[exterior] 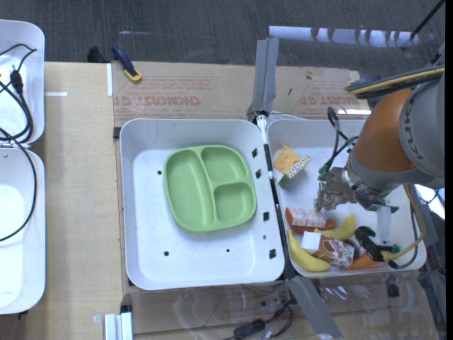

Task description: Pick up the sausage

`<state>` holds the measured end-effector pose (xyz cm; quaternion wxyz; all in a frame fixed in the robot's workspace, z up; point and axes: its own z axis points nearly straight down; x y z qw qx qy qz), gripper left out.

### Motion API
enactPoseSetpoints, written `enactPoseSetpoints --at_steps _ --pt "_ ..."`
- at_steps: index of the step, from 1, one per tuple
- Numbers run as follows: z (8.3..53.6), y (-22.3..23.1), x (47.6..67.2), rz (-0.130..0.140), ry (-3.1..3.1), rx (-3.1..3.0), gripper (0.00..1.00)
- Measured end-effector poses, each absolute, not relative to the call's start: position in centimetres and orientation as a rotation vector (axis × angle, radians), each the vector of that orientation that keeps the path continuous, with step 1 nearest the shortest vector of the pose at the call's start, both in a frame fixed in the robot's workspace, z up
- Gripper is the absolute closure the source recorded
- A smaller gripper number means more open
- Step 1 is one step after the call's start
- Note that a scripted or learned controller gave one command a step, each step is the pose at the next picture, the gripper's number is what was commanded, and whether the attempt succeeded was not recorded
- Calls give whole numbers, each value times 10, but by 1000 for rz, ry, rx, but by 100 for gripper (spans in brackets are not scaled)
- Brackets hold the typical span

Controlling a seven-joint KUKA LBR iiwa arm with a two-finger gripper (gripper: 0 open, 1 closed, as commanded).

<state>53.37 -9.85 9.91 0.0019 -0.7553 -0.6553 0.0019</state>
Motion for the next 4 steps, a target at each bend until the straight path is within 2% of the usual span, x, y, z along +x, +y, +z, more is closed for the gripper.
enactPoseSetpoints --at_steps 1,2,3,4 --pt "99 -99 534 6 -2057 -2370 0" --pt "91 -102 502 2 -2108 -2328 0" --pt "91 -140 602 4 -2000 -2422 0" --pt "91 -124 547 4 -2004 -2417 0"
